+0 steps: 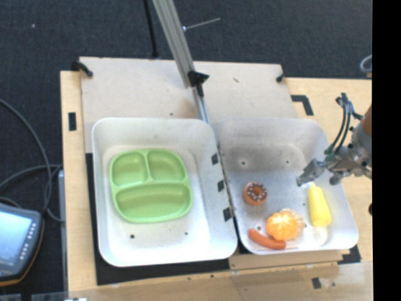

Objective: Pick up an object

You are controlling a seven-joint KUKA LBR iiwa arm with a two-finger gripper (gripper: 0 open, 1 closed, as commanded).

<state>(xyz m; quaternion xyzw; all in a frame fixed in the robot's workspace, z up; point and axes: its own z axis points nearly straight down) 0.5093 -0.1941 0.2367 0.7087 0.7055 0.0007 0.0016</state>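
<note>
The right bin (pixel 276 140) holds a brown frosted donut (pixel 254 193), an orange fruit (pixel 284 225), a red sausage (pixel 266 240) along the front wall, and a yellow corn-like piece (pixel 319 207) near the right wall. My gripper (pixel 321 175) reaches in from the right and hovers just behind the top end of the yellow piece. It is open, with one finger on each side and nothing between them.
The left bin (pixel 103 137) carries a green divided plate (pixel 150 184). A slanted metal pole (pixel 175 33) rises behind the bins. Cables hang by the arm's wrist (pixel 344 121) at the right edge.
</note>
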